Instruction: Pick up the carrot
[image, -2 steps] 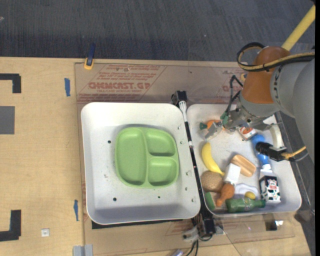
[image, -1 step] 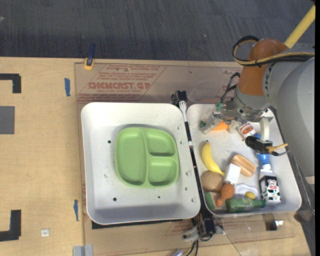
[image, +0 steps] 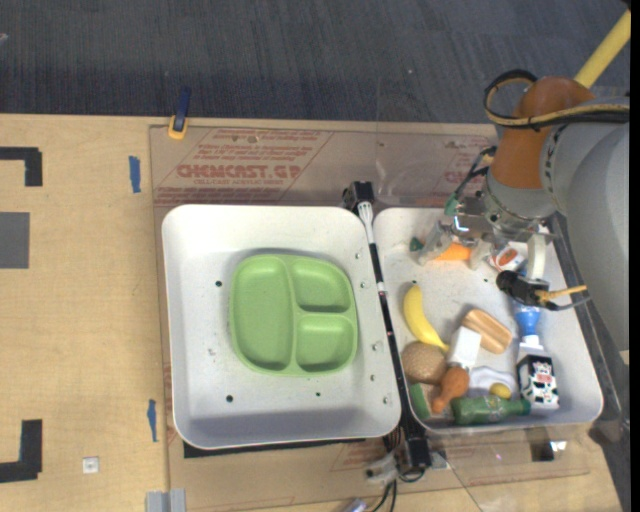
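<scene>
The carrot (image: 452, 254) is a short orange piece lying on the floor of the right bin (image: 590, 395), near its far left corner. My gripper (image: 455, 237) hangs right over it, low in the bin, with the grey wrist and orange band rising behind it to the upper right. Metal parts of the gripper stand on both sides of the carrot and hide its far end. Whether the carrot is gripped is unclear from this view.
The right bin also holds a banana (image: 420, 318), a tan block (image: 486, 329), a brown round item (image: 423, 362), a green bottle (image: 488, 407), a blue-capped bottle (image: 528, 328) and a small carton (image: 541, 381). A green divided plate (image: 295, 313) lies in the left bin (image: 190, 330).
</scene>
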